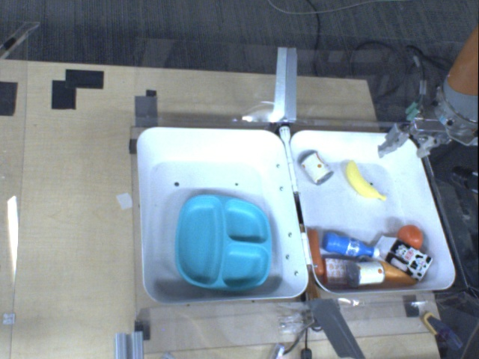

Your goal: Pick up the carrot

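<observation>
The carrot [396, 274], an orange tapered piece, lies along the front wall of the right bin [404, 167], partly under a black-and-white patterned box [409, 259]. The gripper [406, 143] hangs over the bin's far right corner, well behind the carrot and apart from it. Its two fingers are spread, so it is open with nothing between them. The grey arm with its orange band [465, 73] enters from the right edge.
The right bin also holds a yellow banana [364, 181], a small can [316, 167], a blue bottle [348, 244], a dark bottle [350, 273], an orange-red ball [410, 236] and a thin orange strip [313, 250] by its left wall. A blue divided plate [223, 239] sits in the left bin [157, 200].
</observation>
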You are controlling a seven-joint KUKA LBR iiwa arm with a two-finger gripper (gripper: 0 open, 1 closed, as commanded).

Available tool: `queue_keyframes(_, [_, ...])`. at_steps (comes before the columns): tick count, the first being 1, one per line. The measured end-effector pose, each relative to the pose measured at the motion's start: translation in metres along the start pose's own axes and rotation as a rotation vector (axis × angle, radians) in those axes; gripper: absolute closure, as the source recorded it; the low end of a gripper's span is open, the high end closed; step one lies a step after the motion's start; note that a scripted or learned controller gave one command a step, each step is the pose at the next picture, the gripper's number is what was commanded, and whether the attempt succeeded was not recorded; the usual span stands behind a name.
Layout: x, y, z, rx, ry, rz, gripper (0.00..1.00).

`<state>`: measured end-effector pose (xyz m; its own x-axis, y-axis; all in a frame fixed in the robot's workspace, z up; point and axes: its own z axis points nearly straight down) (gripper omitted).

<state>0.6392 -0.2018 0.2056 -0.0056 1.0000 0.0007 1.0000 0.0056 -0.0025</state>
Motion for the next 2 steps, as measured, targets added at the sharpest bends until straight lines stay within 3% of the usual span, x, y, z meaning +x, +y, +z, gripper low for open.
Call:
queue_keyframes(1, [0.001,0.001,-0.008,0.001,-0.001,-0.007,1.0])
queue_keyframes(2, [-0.002,0.03,0.063,0.0,-0.001,0.106,1.0])
